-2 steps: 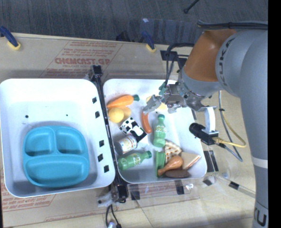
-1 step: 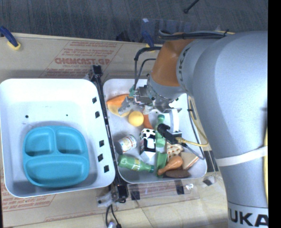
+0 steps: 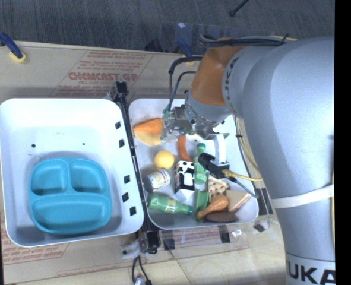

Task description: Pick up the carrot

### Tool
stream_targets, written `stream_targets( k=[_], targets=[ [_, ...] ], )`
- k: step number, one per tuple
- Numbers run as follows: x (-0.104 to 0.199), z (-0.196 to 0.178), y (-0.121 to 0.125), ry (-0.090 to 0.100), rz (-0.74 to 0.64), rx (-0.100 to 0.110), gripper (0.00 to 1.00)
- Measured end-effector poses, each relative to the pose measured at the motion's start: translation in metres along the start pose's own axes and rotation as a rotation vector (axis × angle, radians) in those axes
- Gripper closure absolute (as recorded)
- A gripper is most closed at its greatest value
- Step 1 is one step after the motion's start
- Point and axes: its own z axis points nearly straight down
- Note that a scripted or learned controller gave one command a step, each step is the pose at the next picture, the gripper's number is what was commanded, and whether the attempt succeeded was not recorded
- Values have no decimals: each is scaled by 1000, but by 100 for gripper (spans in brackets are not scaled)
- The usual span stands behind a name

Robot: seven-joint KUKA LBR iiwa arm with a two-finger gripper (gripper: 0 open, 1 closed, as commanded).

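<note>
My gripper [image 3: 176, 123] low in the right bin [image 3: 141, 108], near its far rim, hanging under the orange wrist band [image 3: 208, 79]. Whether it is wide or narrow, I cannot tell; wrist and cabling mask it.

Carrot [image 3: 182, 148]: thin orange piece in the right bin, just nearer the camera than my gripper, partly under my wrist. Long axis looks to run roughly away from the camera, towards me. So the target sits just below the gripper in the view, close by.

Neighbours: orange wedge-shaped item [image 3: 149, 130] to the left, yellow ball [image 3: 164, 160], green bottle [image 3: 170, 205], black-and-white carton [image 3: 186, 175]. Crowded.

Left bin [image 3: 21, 117] holds a blue divided tray [image 3: 70, 195].

Writing: cardboard on the worktop [image 3: 104, 75] reads "CHEMCAST GP" in red; my arm shows "UKA" at bottom right
</note>
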Motion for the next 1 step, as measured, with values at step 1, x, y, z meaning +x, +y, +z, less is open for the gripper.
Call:
stream_targets(
  k=[1],
  targets=[
    [66, -75, -40, 4, 47, -9, 100]
  ],
)
